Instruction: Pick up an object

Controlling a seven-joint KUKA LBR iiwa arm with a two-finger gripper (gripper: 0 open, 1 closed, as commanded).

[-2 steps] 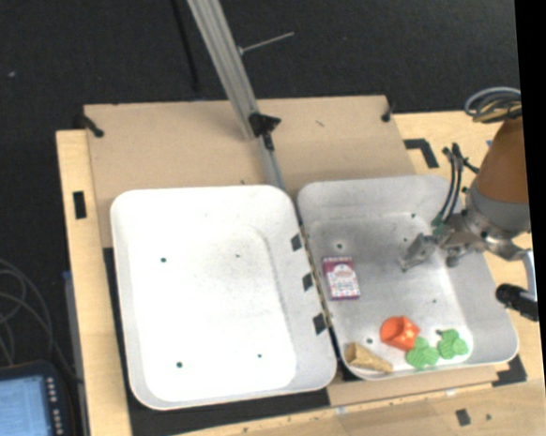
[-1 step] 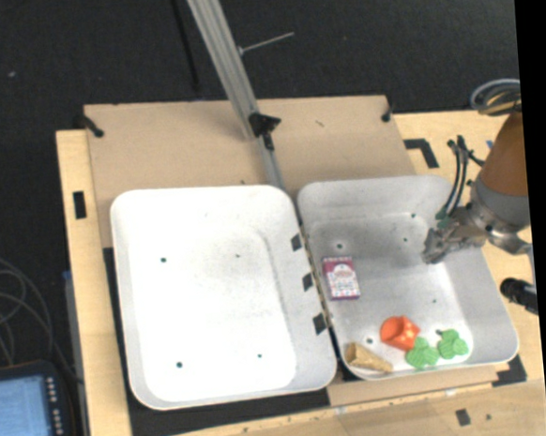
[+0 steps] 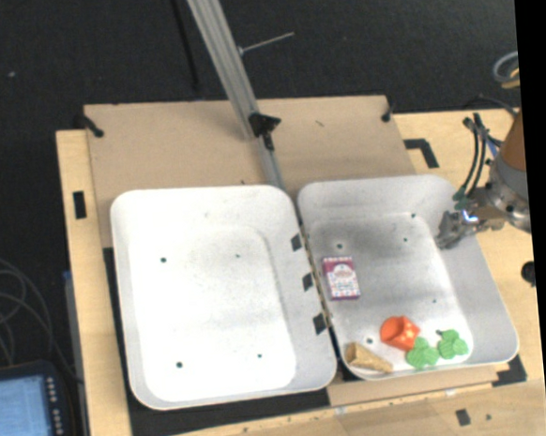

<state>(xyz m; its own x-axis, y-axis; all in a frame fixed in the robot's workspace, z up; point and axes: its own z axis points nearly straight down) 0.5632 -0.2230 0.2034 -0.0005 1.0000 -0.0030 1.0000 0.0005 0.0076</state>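
Observation:
The right bin holds a small purple and white box near its left wall. At its front edge lie an orange-red round toy, a green bumpy toy and a tan wedge. My gripper hangs over the bin's right rim, far right of the box and well behind the front toys. Nothing shows between its fingers. The arm's orange band sits at the view's right edge.
The left bin lies beside the right one. A grey metal pole slants in from the top to the bins' back. A dark screen stands at lower left, off the bench.

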